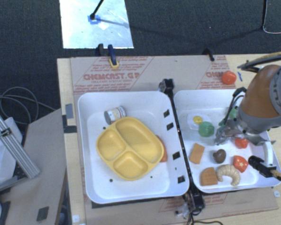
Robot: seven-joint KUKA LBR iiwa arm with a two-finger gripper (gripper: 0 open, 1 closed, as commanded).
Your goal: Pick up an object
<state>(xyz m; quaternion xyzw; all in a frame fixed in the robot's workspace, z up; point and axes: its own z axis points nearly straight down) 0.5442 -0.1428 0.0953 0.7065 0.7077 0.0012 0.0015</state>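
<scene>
In the camera view, two white bins are seen side by side on the bench (68, 90). In the left bin (95, 183) a yellow divided plate (128, 147) lies near the middle, with a small jar (114, 114) on its side just beyond it at the far left.

The right bin (182, 102) holds the small things: a green ball (206, 128) at the far side, an orange block (196, 153) and a dark brown lump (219, 155) nearer, and a croissant (229, 173) with a flat orange piece (208, 176) beside it at the near edge. A red piece (240, 163) lies to the right of the brown lump.

The arm reaches in from the right, and the claw (222, 135) is lowered between the green ball and the brown lump; whether it is apart or together cannot be told, and nothing is seen clamped in it.

The green ball is judged the closest candidate: probably light, stiff and smooth, so likely to roll or slip unless it is taken across its widest part
</scene>
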